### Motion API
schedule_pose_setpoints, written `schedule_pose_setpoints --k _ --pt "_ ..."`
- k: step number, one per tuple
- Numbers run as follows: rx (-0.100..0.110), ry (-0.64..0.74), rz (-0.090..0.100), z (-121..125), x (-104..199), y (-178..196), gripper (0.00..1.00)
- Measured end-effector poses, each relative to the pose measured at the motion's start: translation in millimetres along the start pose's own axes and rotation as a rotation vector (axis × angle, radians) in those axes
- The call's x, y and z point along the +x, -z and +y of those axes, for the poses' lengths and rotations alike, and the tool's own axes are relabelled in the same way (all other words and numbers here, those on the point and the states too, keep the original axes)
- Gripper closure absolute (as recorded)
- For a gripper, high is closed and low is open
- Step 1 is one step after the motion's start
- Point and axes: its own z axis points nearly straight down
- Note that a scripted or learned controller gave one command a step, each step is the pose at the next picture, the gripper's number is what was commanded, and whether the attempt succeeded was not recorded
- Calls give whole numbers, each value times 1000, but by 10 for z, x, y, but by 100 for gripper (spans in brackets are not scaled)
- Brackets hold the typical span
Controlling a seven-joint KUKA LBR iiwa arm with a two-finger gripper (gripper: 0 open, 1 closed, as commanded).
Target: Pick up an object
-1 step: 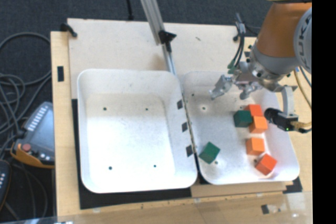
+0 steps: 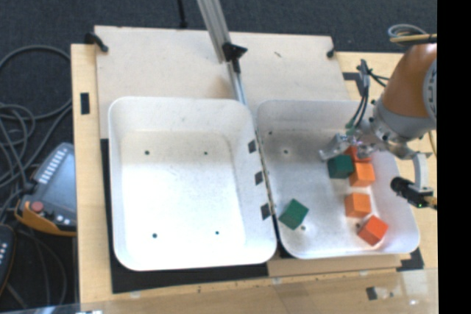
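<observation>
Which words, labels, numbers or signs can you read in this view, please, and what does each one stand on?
None can be read.
The handheld pendant at the left edge has rows of keys, too small and blurred to read.
The blocks in the right bin and the arm bear no visible markings.

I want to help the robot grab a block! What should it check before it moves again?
1. Blocks in the right bin to pick: ok. Two green and three orange ones lie there.
2. Claw over that bin: ok. It hangs at the bin's far right part.
3. Target under the claw: ok. The green block and an orange block sit just below it.
4. Block stands alone: not ok. Those two touch each other.
5. Something between the fingers: cannot tell.
6. Easier target: ok. The other green block sits apart near the bin's left wall.
</observation>
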Motion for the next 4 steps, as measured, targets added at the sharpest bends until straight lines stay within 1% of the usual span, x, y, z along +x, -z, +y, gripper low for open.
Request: schedule_pose_setpoints --k 2,4 --pt "-9 -1 0 -21 151 -72 0" --pt "-9 3 -2 -51 141 -76 0"
